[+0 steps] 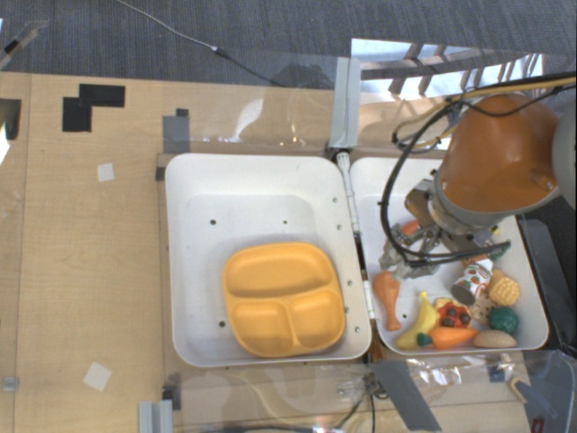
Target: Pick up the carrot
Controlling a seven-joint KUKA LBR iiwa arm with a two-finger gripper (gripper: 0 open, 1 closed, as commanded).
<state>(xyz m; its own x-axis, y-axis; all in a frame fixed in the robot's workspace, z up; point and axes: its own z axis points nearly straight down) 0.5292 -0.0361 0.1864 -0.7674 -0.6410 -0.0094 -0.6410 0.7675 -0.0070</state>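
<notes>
The carrot (449, 337) is a short orange piece lying along the front wall of the right bin (365, 188), between a banana (418, 321) and a tan rounded item (494, 338). My gripper (425, 242) hangs low over the middle of the right bin, under the arm's broad orange band (498, 156). It sits up and to the left of the carrot, apart from it. The arm's body and dark cables hide most of the gripper.
A pale orange tapered piece (388, 298) lies by the right bin's left wall. Corn (503, 289), a green item (505, 319), a small red-and-green item (453, 314) and a printed box (472, 280) crowd the front right corner. The left bin (194, 242) holds a yellow divided plate (284, 298).
</notes>
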